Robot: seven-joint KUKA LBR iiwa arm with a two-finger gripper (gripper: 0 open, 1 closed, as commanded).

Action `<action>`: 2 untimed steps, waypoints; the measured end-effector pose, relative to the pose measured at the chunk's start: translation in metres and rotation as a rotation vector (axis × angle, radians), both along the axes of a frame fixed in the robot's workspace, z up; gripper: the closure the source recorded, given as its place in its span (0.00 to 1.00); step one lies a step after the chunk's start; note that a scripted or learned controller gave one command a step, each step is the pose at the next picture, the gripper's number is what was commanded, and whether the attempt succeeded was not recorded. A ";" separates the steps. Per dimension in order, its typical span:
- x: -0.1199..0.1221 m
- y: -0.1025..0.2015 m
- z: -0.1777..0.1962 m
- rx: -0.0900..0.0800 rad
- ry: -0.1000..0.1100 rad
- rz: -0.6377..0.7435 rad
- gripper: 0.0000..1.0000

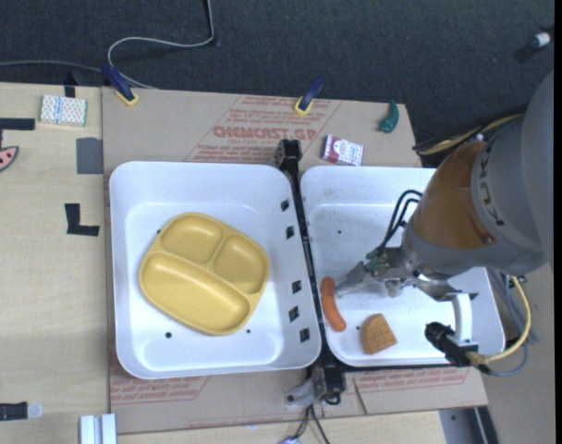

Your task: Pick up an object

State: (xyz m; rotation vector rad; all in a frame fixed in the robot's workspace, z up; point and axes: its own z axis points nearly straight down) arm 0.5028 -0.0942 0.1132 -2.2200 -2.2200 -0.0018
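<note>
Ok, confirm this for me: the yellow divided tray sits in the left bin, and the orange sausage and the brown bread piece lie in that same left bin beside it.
Not quite. The camera view shows the yellow divided tray in the left bin, but the orange sausage and the brown bread piece lie in the right bin, near the arm's pincer.

I noted a light wood counter (41,248) beneath me, overlaid with a brown cardboard sheet (253,128) bearing red print. Yellow-and-blue clamps (122,86) held the sheet's far edge. Black tape marks (78,220) sat on the wood at the left. Beyond the counter lay dark carpeted floor (355,26), crossed by a thin cable (170,40). Lighting was even, without hard shadows.
</note>
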 end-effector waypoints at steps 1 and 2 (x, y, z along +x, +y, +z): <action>0.000 0.001 0.009 0.002 0.001 0.001 1.00; 0.000 0.001 0.009 0.002 0.001 0.001 0.00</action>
